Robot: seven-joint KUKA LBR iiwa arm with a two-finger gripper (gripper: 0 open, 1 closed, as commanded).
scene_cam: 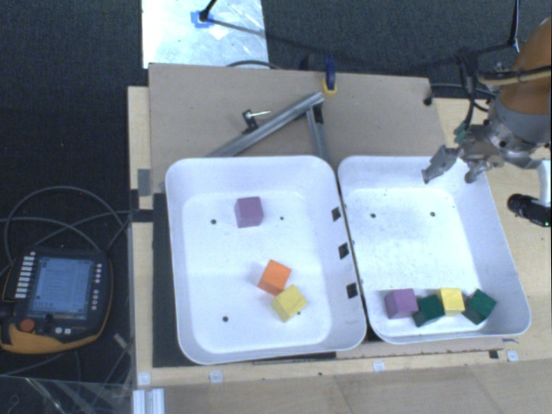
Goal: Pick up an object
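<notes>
Blocks: three in the left bin (185, 257), four in the right bin (483, 231); fingers (454, 167) spread, gripping nothing.

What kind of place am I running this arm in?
Probably a robotics lab test bench: two white bins holding small coloured blocks, a teach pendant lying on dark carpet, and the arm's pincer over the right bin's far corner.

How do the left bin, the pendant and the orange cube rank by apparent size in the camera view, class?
1. left bin
2. pendant
3. orange cube

The gaps are wide, so nearness to the camera does not blur the order.
</notes>
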